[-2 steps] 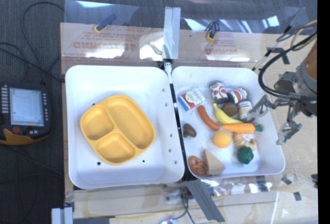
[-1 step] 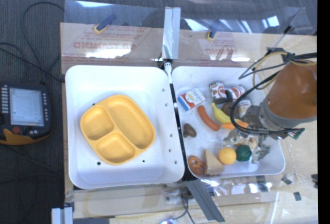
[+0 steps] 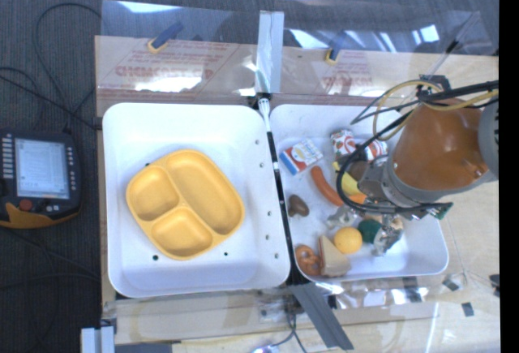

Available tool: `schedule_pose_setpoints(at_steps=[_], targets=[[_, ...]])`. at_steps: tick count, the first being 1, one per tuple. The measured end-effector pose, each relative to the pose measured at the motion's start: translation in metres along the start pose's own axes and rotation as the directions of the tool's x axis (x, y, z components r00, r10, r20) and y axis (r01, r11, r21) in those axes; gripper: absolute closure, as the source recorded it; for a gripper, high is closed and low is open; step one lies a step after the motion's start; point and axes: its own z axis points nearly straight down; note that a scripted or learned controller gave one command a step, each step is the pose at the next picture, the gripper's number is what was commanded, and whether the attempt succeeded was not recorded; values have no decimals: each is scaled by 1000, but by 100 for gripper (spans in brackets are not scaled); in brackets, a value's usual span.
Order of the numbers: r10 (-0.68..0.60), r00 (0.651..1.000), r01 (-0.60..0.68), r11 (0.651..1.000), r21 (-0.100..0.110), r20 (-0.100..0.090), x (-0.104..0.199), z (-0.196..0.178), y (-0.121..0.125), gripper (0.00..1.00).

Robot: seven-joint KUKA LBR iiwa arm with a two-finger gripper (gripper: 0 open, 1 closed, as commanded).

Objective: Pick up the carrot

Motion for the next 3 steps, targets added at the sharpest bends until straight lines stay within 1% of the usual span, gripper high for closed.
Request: schedule_pose_setpoints(at_steps=[1, 2, 3], targets=[[-1, 1000, 1, 1000, 4, 5, -4, -10, -1, 100], [-147, 989, 147, 989, -5, 8, -70, -202, 42, 100], [-476, 880, 476, 879, -16, 9, -30, -154, 52, 100]])
